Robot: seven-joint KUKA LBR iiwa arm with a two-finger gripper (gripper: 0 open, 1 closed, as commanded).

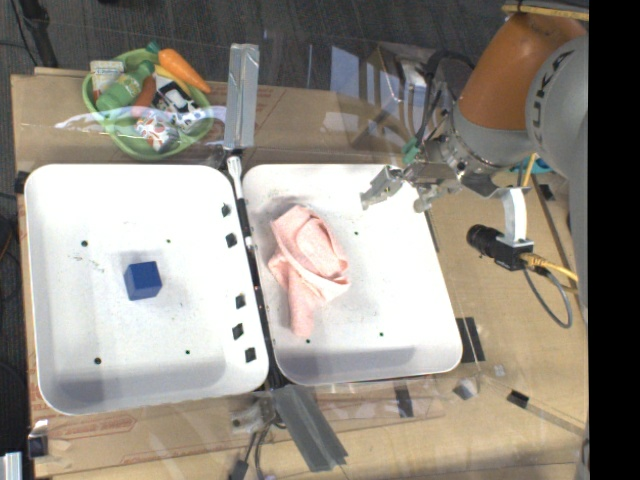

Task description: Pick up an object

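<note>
One pink cloth (305,258) in right bin (400,303), below-left of hand (400,192), not touching; hand spread, empty.

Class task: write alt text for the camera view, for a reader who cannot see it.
A gripper hovers over the right bin, which holds a pink cloth. The left bin holds a blue cube. A green bowl sits behind it.

Green bowl (150,146) sitting on bench (330,108) just beyond left bin's (60,198) far rim, holding carrot (180,66) and mixed small items. Grey strip (243,98) lying by bins' far corners.
</note>
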